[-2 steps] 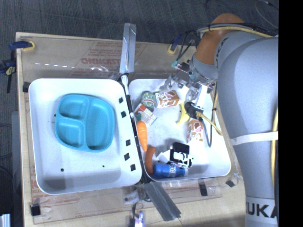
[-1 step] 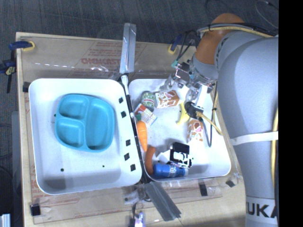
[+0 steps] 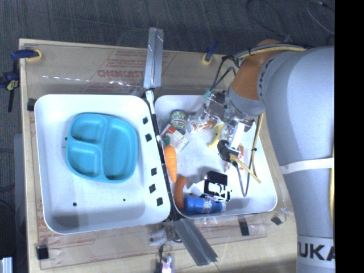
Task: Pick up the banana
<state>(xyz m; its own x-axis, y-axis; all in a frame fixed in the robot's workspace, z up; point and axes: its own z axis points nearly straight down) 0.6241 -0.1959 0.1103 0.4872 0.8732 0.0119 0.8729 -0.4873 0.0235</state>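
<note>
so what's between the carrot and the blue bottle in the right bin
In the camera view, a curved orange-red piece lies between the carrot and the blue bottle.

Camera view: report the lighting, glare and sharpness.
Camera view: light is even and diffuse; the left bin is bright, with a soft grey shadow in its lower-left corner; pale glare streaks cross the bench top behind it; the whole view is slightly soft, so small items in the right bin blur together.

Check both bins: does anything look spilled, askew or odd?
Nothing spilled or broken. The right bin is a jumble, a carrot against its inner wall; the blue tray lies alone, slightly askew, in the left bin.
</note>
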